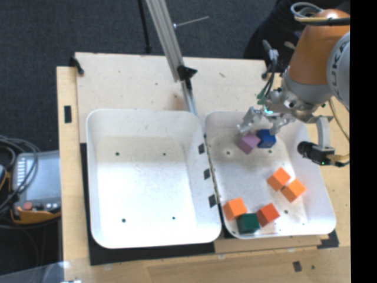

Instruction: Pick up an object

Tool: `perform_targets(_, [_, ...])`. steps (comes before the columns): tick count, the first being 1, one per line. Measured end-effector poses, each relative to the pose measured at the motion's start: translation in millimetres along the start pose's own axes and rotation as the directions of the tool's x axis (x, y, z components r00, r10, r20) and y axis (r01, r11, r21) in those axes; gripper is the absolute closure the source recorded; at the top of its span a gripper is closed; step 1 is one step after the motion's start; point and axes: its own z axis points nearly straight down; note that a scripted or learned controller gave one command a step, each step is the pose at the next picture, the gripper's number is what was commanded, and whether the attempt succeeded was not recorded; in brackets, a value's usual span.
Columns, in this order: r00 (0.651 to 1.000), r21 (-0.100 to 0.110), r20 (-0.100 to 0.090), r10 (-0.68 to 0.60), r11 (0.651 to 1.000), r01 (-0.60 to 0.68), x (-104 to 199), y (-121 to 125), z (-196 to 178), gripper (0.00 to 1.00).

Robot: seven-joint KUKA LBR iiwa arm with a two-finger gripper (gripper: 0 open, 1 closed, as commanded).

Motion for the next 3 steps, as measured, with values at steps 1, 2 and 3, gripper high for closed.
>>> perform_targets(1, [1.000,-0.005,0.000,0.000,1.000,0.000,0.1,0.9,-2.7,0.00])
perform_targets(2, [1.000,0.000,0.003,0.004,1.000,-0.004,-4.5,-2.4,40.1,0.00])
perform_targets(3, [1.000,0.000,0.004,0.005,1.000,-0.005,-10.3,1.5,84.1,0.00])
